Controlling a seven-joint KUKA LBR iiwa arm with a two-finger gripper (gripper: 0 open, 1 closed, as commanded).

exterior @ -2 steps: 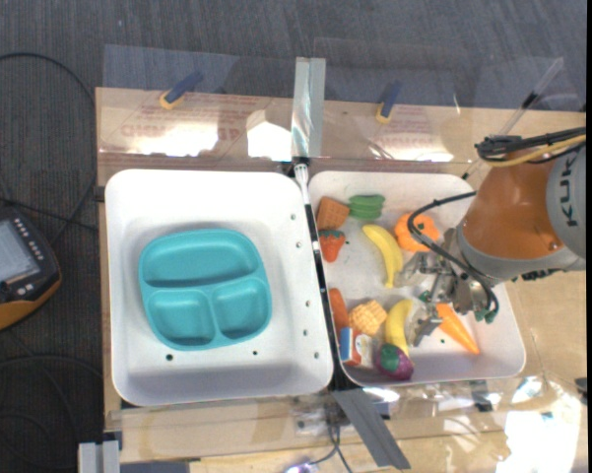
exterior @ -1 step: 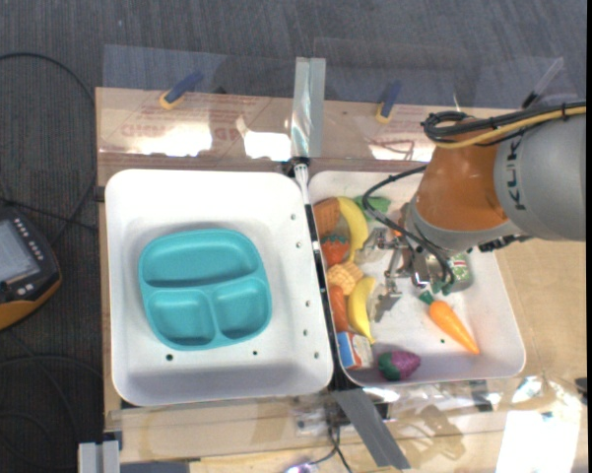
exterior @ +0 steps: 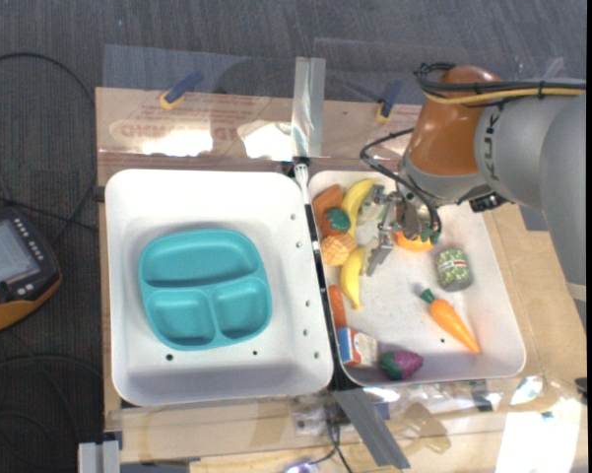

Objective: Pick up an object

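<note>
The grey arm with the orange band above its wrist [exterior: 451, 131] enters from 3 o'clock and bends down toward frame centre. Its metal two-finger gripper [exterior: 382, 254] points toward 7 o'clock, fingers [exterior: 378, 258] slightly parted, nothing visibly between them.

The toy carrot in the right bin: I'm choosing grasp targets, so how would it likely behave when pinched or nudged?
The carrot looks like smooth moulded plastic, so probably stiff, light and somewhat slippery. Its tapered round body may roll or pivot if pushed. It lies apart from the green can, leaving room for the gripper.
</note>
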